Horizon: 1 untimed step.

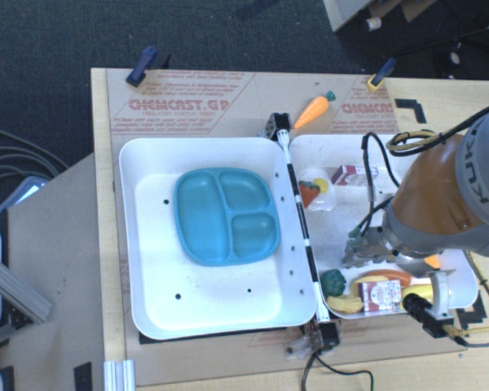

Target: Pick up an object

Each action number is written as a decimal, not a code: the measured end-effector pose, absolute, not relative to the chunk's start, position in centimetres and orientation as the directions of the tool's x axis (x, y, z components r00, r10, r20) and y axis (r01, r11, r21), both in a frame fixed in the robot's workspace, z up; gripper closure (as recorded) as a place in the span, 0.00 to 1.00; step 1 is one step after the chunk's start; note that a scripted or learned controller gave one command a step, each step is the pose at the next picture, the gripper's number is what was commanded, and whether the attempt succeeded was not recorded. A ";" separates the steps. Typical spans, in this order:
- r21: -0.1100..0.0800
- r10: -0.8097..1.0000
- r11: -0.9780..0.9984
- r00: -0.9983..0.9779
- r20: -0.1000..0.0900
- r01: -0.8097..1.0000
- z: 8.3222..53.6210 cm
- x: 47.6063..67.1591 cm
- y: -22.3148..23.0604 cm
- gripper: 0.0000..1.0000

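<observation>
We note a blue divided plate (226,216) lying flat at the middle of the left bin (138,243), while the arm (440,202) reaches over the right bin (342,149) with its gripper (363,251) low near that bin's front edge — whether it is open or closed we cannot tell. The loose objects — a green item (333,281), a banana (346,304) and a red-and-white packet (381,294) — crowd the right bin's front edge just beside the gripper, and an orange carrot (311,112) lies on the bench beyond the bins' back edge.

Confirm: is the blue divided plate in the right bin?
No. The blue divided plate lies in the left bin, with the right bin beside it.
</observation>
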<state>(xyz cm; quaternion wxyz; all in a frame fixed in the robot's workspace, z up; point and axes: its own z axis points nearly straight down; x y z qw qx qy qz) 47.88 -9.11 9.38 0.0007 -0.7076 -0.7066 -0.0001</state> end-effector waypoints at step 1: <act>0.002 1.000 0.000 0.000 -0.001 1.000 22.2 52.4 -17.1 1.00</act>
